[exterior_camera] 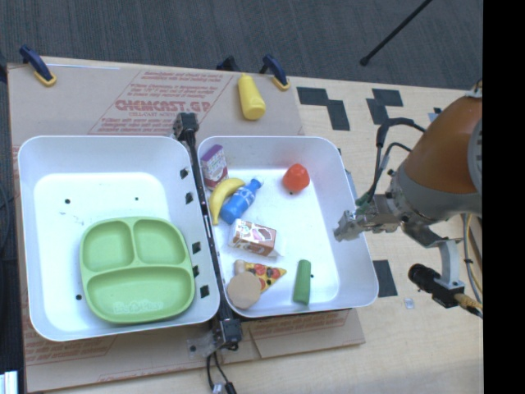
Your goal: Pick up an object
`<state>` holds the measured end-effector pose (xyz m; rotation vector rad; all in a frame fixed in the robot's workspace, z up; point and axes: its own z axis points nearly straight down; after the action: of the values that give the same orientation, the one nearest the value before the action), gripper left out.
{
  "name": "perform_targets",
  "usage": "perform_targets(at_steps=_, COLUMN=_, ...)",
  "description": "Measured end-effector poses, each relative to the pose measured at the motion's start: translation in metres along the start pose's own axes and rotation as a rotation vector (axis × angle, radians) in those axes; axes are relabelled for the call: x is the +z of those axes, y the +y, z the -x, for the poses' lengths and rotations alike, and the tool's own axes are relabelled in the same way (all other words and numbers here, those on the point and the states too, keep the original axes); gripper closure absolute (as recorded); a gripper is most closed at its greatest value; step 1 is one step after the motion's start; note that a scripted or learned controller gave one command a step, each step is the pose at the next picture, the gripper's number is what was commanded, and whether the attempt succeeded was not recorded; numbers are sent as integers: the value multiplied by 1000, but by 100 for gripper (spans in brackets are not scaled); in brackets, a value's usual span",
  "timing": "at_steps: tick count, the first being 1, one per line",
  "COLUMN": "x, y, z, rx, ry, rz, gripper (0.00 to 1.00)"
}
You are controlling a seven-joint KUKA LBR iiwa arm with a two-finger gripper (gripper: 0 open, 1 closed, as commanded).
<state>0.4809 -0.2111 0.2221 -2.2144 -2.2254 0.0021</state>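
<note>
**Pincer poised at the right bin's edge, nothing picked yet**

Pincer (344,226) hangs over the right rim of the right bin (361,269), at the end of the grey arm (439,167) that reaches in from the right. It carries nothing; whether its tips are spread or pressed together I cannot tell at this size and angle.

Candidates for the pick all lie in the right bin. A red ball-like toy (296,178) sits near the top, closest to open white floor. A green stick (303,281) lies near the bottom right. A small carton (253,237) rests in the middle, with a pizza slice toy (267,272) and a tan disc (243,290) just below it. A banana (221,197) and a blue bottle (240,203) touch each other on the left, under a small jar (215,165). The left bin (33,187) holds a green divided plate (136,269), and a yellow object (250,97) lies on the desk (426,335) beyond the bins.

By my judgement this is the approach step: no object is chosen or touched. The next move calls for travelling left over the rim, settling above 1 item with clear space around it, such as the green stick or the red toy, and then descending straight down.
</note>
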Motion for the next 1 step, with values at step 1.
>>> perform_targets(at_steps=1, x=-1, y=37, z=-21, rx=-1, ry=0, rz=1, gripper=100)
